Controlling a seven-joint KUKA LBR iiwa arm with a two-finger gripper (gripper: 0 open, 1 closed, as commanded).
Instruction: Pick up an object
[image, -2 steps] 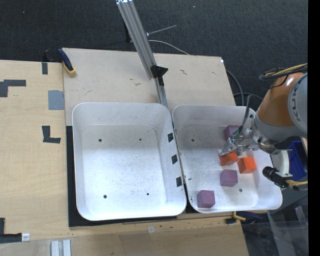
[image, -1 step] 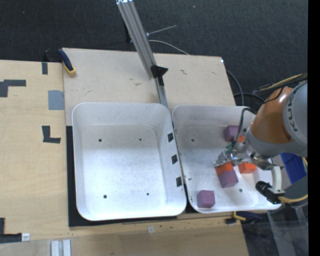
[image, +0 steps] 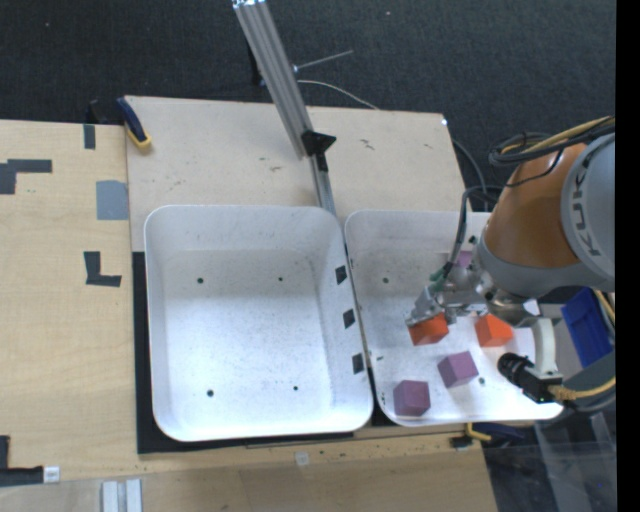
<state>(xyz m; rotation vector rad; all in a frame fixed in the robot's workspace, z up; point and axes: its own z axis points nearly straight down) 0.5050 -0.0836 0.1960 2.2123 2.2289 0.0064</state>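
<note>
My gripper (image: 436, 308) hangs over the middle of the right bin (image: 385, 255), at the end of the grey and orange arm that reaches in from the right. An orange block (image: 429, 329) sits right at its tip, touching or just under it; whether it is gripped I cannot tell. A second orange block (image: 493, 331) lies to its right, partly under the arm. Two purple blocks (image: 458, 368) (image: 411, 397) rest on the bin floor nearer the front edge. A small pink piece (image: 465, 259) and a green piece (image: 440, 273) show beside the wrist.
The left bin (image: 250, 320) stands beside the right one, sharing a middle wall with black marks. A slanted metal rail (image: 285, 85) runs from the top down to the bins' back edge. A blue-and-yellow tool (image: 133, 123) lies at the board's far left corner.
</note>
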